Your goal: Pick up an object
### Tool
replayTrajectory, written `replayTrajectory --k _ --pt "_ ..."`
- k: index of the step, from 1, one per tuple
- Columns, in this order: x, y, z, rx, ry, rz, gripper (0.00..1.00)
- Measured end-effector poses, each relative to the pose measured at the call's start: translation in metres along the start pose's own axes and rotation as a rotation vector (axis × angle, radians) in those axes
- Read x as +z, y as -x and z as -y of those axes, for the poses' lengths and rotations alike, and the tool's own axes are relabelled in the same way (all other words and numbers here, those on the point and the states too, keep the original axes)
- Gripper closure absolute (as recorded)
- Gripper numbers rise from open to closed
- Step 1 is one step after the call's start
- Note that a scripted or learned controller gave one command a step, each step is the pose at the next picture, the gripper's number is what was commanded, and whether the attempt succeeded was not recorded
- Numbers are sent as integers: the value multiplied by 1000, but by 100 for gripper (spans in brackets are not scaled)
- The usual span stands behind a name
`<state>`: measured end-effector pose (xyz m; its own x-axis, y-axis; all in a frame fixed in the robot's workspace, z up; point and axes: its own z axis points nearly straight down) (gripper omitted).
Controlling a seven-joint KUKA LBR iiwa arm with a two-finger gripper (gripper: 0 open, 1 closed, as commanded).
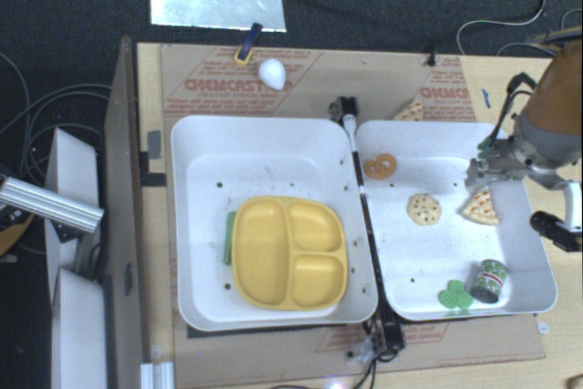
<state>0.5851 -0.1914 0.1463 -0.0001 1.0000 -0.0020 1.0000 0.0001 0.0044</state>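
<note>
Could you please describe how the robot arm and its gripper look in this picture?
The arm is grey, rounded, with an orange band above the wrist. The gripper is grey metal with dark parts. A thin dark cable loops beside the wrist.

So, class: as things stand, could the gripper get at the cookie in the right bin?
Probably yes. The cookie lies alone on open bin floor, nothing over it, and the gripper hangs nearby above the pizza slice.

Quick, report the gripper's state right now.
Gripper: above the pizza slice in the right bin; open or closed cannot be told, and nothing is seen held.
</note>
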Motion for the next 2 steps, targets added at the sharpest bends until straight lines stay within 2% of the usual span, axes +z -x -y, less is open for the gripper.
replayTrajectory --k 1,2 --pt "-11 -1 -1 -3 2 0 100" --pt "-11 -1 0 -3 2 0 0"
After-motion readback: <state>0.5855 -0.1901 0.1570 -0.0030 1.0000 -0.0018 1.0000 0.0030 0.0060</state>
